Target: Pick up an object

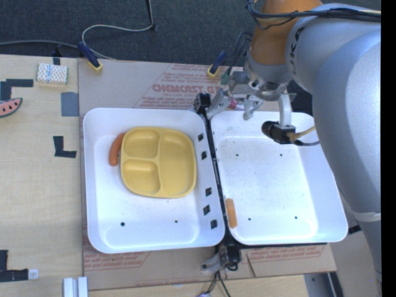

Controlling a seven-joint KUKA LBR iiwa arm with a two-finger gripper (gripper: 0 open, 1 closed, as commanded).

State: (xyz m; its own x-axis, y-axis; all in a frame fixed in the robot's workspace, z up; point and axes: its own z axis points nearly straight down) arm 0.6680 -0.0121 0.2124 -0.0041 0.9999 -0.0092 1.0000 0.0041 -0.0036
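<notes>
A yellow divided plate point(158, 161) lies in the left bin point(102, 221). An orange sausage-shaped piece point(114, 150) rests against the plate's left rim. A small orange piece point(231, 212) lies in the right bin point(322, 221), close against its left wall near the front. My gripper point(238, 106) hangs over the far left corner of the right bin, below the orange wrist band, well away from either orange piece. Nothing shows in its grasp.
The bins stand on a cardboard sheet point(173, 88). The divider between them carries black clips point(208, 192). On the bench at left lie a small patterned block point(52, 73), a watermelon-slice toy point(8, 107) and black tape marks. Cables run behind the bench.
</notes>
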